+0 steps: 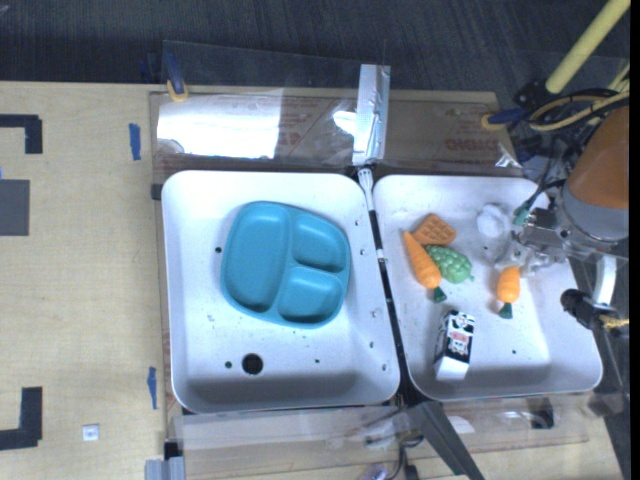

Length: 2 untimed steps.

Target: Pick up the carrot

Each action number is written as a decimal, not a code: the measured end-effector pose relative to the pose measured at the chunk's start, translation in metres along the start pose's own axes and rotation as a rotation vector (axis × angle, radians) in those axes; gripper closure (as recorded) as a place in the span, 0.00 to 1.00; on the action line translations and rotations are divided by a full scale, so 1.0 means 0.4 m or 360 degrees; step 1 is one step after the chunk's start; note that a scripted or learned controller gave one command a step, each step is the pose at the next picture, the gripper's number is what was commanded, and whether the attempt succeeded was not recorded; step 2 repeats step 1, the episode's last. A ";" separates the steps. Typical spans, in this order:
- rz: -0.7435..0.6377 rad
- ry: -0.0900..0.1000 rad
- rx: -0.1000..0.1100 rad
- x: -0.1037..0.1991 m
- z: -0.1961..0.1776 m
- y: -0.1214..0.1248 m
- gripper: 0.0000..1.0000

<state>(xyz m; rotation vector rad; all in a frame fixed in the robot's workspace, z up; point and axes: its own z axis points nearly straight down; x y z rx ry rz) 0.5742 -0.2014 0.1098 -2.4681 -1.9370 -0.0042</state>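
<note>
Starting at frame left, the blue plate (285,262) fills the left bin (190,368). Right of centre, one carrot (421,259) lies unlifted; another carrot (509,285) sits under the gripper (527,253), whose grip I cannot tell. Lifting remains.

Carrot (421,259) in right bin (575,368), touching green toy (450,264).

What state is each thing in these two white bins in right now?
Blue divided plate: lying flat in the left bin, nothing on it.
Long carrot: lying flat in the right bin, beside the green vegetable.
Small carrot: lying near the gripper, not gripped.
Waffle cracker: lying flat.
Milk carton: tipped on its side.
</note>
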 end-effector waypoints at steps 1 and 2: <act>-0.0004 -0.0003 -0.0013 0.244 -0.304 -0.075 1.00; -0.0004 -0.0003 -0.0013 0.244 -0.304 -0.075 1.00</act>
